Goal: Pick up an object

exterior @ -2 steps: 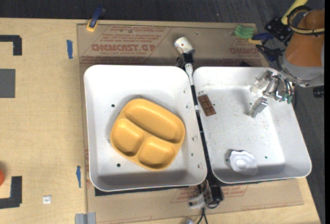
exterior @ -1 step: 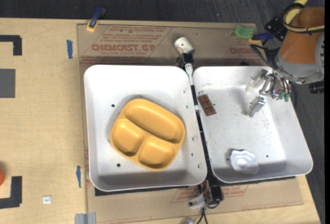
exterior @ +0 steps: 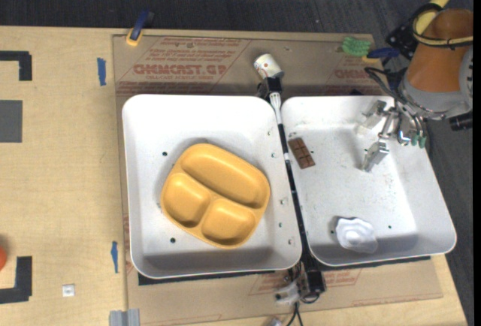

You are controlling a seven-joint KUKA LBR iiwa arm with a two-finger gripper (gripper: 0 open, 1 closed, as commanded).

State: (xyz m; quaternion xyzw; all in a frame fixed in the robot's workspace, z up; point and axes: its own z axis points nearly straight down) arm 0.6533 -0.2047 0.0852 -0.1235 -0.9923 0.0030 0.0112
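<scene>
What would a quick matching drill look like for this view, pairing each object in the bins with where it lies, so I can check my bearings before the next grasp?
Column one:
1. yellow three-compartment plastic tray
2. small brown rectangular block
3. white crumpled plastic lump
4. grey metal two-finger gripper

Column two:
a. near front edge of the right white bin
b. over the right bin's back part, towards the arm
c. middle of the left white bin
d. right bin, close to the divider between the bins

Pairs: 1-c, 2-d, 3-a, 4-b
</scene>
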